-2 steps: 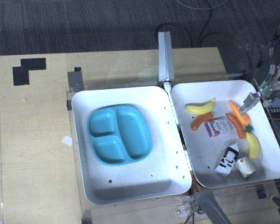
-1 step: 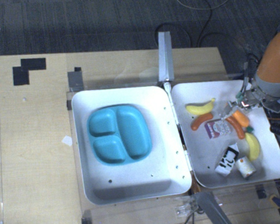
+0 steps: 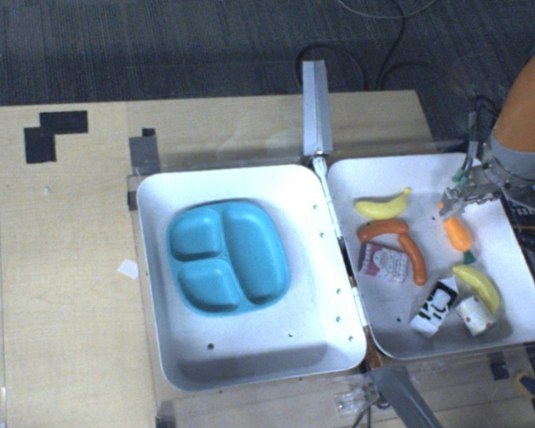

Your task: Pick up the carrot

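Orange carrot (image 3: pixel 457 234) lies just below the claw (image 3: pixel 460 193), fingers' state unclear, so drop straight and grip across its middle.

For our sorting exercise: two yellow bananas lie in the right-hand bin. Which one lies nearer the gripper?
The curved yellow banana at the bin's far edge, beside the red sausage, sits closer to the gripper; the other banana lies at the near side by the small jar.

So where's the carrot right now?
In the right bin, near its right wall, the carrot lies just below the gripper, above a banana.
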Available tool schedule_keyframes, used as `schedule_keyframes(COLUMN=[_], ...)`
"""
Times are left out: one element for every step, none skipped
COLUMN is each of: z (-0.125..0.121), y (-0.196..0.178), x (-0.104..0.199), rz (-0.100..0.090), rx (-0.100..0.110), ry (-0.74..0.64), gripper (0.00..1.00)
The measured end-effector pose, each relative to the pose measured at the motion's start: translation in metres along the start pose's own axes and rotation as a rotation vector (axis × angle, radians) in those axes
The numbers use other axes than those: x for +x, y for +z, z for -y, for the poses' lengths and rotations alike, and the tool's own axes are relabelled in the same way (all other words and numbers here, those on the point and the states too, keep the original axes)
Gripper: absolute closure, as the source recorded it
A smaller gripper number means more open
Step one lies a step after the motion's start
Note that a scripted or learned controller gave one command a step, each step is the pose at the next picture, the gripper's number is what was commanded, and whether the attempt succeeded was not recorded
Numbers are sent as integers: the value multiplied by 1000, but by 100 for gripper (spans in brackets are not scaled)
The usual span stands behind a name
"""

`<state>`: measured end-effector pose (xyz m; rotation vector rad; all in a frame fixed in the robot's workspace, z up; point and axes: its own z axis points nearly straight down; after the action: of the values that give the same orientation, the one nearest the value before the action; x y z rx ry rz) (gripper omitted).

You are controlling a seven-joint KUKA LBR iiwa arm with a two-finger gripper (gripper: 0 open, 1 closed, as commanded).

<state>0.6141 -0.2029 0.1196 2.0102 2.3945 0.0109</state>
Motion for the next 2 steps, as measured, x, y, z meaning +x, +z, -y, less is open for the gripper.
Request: schedule_keyframes(z=[0, 6], y=[0, 31], x=[0, 23], rz=[0, -3], rx=[0, 6], ry=[-1, 67], gripper=[0, 0])
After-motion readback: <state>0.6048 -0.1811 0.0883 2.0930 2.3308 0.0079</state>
